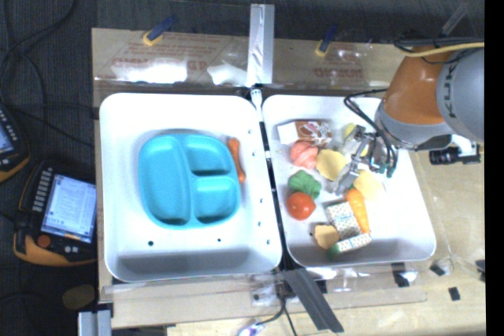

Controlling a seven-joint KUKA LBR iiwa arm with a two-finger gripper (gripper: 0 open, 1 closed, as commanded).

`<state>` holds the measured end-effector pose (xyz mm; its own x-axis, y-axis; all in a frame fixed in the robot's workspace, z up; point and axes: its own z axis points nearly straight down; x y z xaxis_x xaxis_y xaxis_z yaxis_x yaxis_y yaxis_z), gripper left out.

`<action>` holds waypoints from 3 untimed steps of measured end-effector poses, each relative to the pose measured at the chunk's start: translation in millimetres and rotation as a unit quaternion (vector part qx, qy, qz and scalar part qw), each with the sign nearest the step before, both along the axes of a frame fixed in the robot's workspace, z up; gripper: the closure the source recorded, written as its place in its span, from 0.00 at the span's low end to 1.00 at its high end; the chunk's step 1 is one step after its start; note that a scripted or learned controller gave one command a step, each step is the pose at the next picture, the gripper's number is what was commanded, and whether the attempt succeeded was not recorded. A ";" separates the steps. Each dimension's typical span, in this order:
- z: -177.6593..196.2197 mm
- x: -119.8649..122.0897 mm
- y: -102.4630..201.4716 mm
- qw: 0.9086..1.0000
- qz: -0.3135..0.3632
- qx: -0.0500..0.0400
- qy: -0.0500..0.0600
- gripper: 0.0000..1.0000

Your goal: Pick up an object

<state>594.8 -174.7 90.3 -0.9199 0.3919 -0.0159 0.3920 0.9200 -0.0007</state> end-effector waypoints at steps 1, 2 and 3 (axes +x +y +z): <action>26.3 6.2 -11.7 0.998 0.062 0.001 0.006 0.00; -0.6 46.0 50.8 0.999 -0.032 0.002 0.002 0.00; -0.7 50.7 65.1 0.989 -0.151 0.003 0.001 0.00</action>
